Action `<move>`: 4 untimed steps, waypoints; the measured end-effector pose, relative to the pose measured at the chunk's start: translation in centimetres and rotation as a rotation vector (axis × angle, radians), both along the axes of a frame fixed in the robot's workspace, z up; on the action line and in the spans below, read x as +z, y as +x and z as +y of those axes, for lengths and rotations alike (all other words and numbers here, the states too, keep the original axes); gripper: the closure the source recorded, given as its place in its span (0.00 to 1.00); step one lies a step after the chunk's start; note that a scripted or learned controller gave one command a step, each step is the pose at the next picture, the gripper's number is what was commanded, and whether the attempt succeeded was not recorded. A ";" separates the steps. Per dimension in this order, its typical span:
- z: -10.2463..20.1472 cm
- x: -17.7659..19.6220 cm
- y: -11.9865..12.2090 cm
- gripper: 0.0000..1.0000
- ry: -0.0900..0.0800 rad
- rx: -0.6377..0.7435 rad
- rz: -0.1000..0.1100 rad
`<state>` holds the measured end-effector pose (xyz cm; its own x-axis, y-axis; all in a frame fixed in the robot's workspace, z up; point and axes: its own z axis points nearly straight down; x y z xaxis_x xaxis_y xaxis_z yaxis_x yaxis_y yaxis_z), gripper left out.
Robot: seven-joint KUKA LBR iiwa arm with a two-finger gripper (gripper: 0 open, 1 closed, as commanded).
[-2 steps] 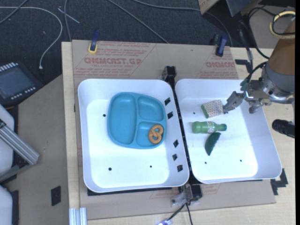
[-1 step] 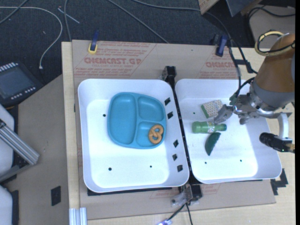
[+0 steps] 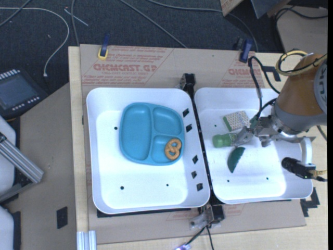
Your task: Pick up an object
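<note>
The grey arm's two-finger gripper (image 3: pixel 247 133) hangs low over the right shallow white bin (image 3: pixel 270 189), and whether it is released or clenched cannot be made out. Its body partly hides a speckled grey-green square sponge (image 3: pixel 235 120) at the far side. Just left of the gripper lies one light green cylindrical block (image 3: pixel 222 139); just nearer, one dark teal pepper-shaped object (image 3: pixel 235 158). The left shallow white bin (image 3: pixel 140 191) holds one blue three-compartment plastic plate (image 3: pixel 141 132), with one orange pretzel-shaped toy (image 3: pixel 173 149) in its near right compartment.
</note>
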<state>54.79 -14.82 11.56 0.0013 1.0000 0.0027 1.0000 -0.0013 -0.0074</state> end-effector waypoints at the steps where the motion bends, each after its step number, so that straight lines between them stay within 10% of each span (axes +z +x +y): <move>1: 0.0 1.4 0.2 1.00 -0.001 0.001 -0.008; 3: -0.2 11.0 0.7 1.00 -0.004 0.002 -0.013; 4: 4.7 10.3 -0.5 1.00 0.001 0.006 -0.005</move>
